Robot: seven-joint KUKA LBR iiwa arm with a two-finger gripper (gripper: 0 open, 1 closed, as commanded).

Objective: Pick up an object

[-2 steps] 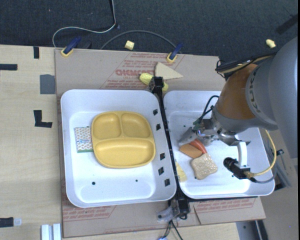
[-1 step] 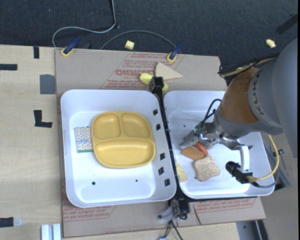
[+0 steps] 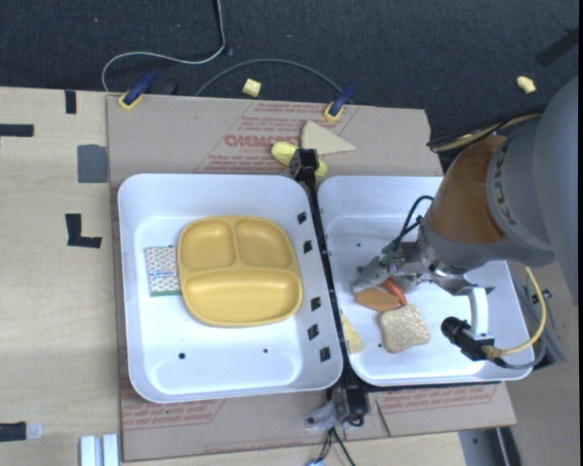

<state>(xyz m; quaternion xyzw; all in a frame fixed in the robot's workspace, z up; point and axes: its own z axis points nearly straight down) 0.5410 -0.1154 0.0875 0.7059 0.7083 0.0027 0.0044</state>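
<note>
Gripper (image 3: 381, 272) low in right bin (image 3: 369, 194), centre-right of frame, finger state impossible to tell. Brown wedge (image 3: 377, 299) and speckled sponge-like block (image 3: 404, 328) just below. Advice: centre over one item, descend straight, avoid nudging its neighbour.

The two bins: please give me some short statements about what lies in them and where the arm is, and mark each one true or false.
1. The yellow tray lies in the left bin. True.
2. The sponge lies in the right bin. False: it lies in the left bin, beside the tray.
3. The arm reaches into the right bin. True.
4. The toast lies on the tray. False: it lies in the right bin.
5. The tray has three compartments. True.
</note>
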